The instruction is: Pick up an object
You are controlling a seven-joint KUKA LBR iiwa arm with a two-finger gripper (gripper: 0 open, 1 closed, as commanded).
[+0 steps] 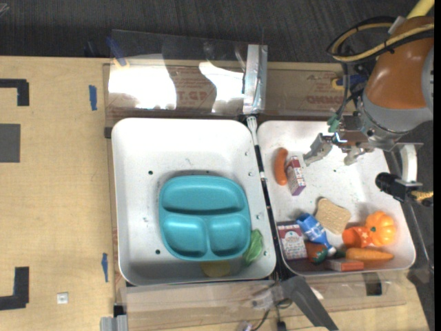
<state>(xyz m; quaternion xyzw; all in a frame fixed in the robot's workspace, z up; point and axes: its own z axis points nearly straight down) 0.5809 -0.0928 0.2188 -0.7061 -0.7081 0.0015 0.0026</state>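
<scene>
Nearest, along right bin's (406, 257) front edge: carrot (368, 254), pumpkin (380, 229), blue wrapper (315, 229), small carton (291, 241), crowded together. Beyond, cracker (333, 214), then bare floor mid-bin. Against left wall: sausage (281, 166), pink box (296, 175). Farthest, gripper (335, 149) spread open, holding nothing, above open floor. Left bin (131, 143) holding teal tray (203, 216).

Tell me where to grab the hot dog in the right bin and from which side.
Grip the hot dog across its narrow middle, coming straight down. It lies flat and runs lengthwise up the bin; the small carton sits close on its right, so place the fingers carefully.
</scene>
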